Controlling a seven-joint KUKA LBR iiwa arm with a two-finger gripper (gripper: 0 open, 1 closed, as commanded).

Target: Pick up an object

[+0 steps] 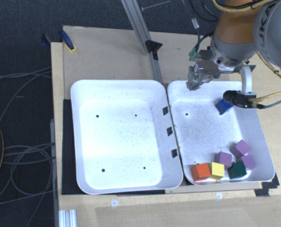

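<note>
My gripper (194, 82) hangs over the far left corner of the right bin (202, 126), fingers pointing down, with nothing visible between them. A blue block (222, 106) lies by the bin's far wall, to the right of the gripper and apart from it. In the bin's near right corner sit an orange block (201, 171), a yellow block (218, 170), a dark green block (236, 170) and three purple blocks (241, 148), (223, 158), (248, 161), all well away from the gripper.
The left bin (117, 136) lies beside the right one, with small black clips (169, 131) along the shared rim. A slanted metal rail (140, 27) crosses the bench behind the bins. A black cable fitting (239, 99) hangs near the blue block.
</note>
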